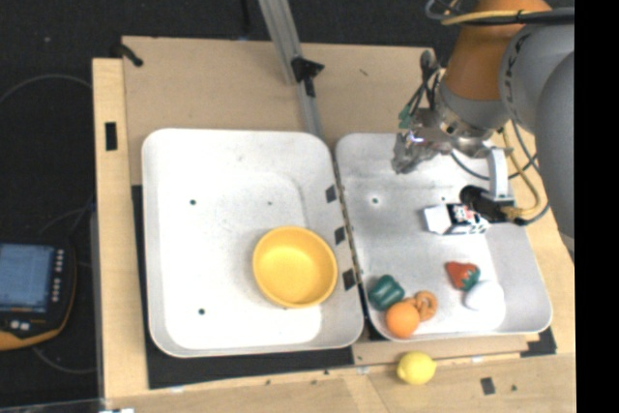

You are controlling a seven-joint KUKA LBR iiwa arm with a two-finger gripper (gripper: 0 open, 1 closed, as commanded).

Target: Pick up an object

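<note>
The arm [503, 44] enters from the right and hangs over the far part of the right bin [377, 171], with the orange band above the wrist. The gripper [410, 150] is above the bin's far left area; whether it is open or closed cannot be told at this resolution, and nothing can be seen held in it. The objects available for picking lie in the near half of the right bin. A small white box with dark markings [451, 220] sits toward the middle of the bin, well apart from the gripper. Nearer the front, a red item with a green end [462, 274] lies just beside a small white piece [476, 297]. Along the front edge, an orange ball [402, 318] touches a smaller orange object [425, 304], and a green block [386, 289] sits just beside them on the left. The left bin [193, 169] holds a yellow bowl [294, 266], upright, close to the divider between the bins. A yellow lemon [416, 368] lies outside the bins on the bench [193, 82], near the front edge of the right bin.
</note>
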